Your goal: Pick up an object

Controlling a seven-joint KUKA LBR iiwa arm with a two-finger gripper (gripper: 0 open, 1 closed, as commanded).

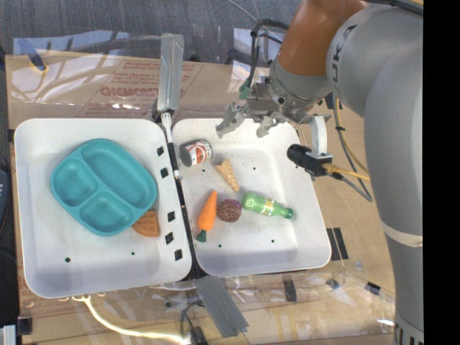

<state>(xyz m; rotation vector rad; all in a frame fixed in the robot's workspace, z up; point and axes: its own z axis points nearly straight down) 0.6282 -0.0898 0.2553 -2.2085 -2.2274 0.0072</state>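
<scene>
A cardboard-lined bench carries two shallow white bins side by side, taped down under clear plastic sheeting. In the left bin (43,264), well left of the fingers, a teal divided plate (104,185) lies flat with a small waffle-like piece (146,226) tucked at its lower right edge. The right bin (302,254) holds loose toy food, scattered as if dropped for grasp trials: a small can (197,152) on its side just below and left of the fingers, a cone-shaped piece (228,173) below them, then further below a toy carrot (207,213), a dark round piece (230,210) and a green bottle (267,207). The gripper (245,121) hangs over the bin's upper rim, fingers (228,123) spread apart with nothing between them. The can looks the likeliest target; its long axis runs roughly left to right. The carrot stands near upright in the view, green top downward; the bottle lies crosswise, neck to the right.
</scene>
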